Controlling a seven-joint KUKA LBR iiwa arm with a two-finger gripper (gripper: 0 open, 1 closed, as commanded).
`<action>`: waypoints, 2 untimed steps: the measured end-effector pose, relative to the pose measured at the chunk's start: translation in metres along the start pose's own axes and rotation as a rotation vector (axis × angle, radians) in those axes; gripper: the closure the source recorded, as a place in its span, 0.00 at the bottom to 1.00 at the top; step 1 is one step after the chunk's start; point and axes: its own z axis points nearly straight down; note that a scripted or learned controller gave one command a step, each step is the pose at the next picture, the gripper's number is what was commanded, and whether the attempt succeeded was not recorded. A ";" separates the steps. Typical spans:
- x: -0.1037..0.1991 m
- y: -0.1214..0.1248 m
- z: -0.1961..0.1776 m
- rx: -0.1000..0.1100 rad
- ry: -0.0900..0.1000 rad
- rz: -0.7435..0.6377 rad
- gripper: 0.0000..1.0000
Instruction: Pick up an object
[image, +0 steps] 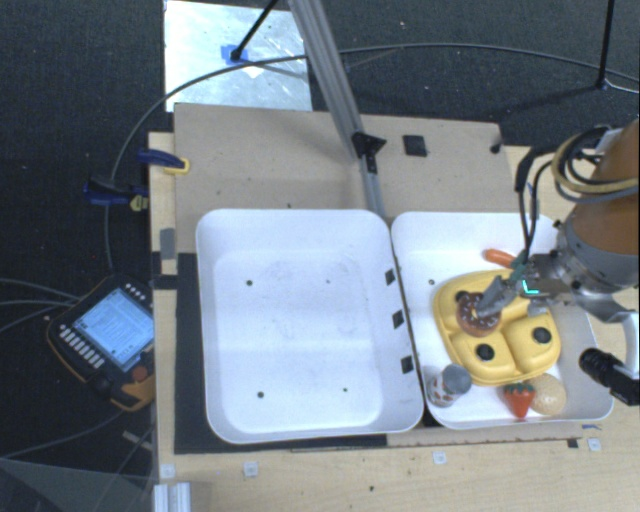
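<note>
Near edge of right-hand shallow white bin (420, 250): small grey knob-like piece (455, 380), red strawberry-shaped toy (518, 399), pale round ball (548, 396). Just beyond, big yellow lumpy plastic toy (500, 340). Pincer (487, 306) down on its brown round insert (468, 312); can't tell if open or closed. Step looks like grasp approach; next: close, lift straight. No legible writing.

1. The brown bench (270, 160) carried two shallow white bins side by side.
2. The left bin (225, 250) lay well apart from the gripper's fingers (488, 300), across the shared rim.
3. The right bin (425, 240) sat directly beneath the fingers.
4. Clamps (160, 160) gripped the bench's left edge, far from the fingers.
</note>
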 end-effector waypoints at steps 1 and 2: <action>0.000 0.000 -0.001 -0.002 0.000 0.000 0.00; -0.007 -0.002 0.044 0.002 0.000 0.003 0.00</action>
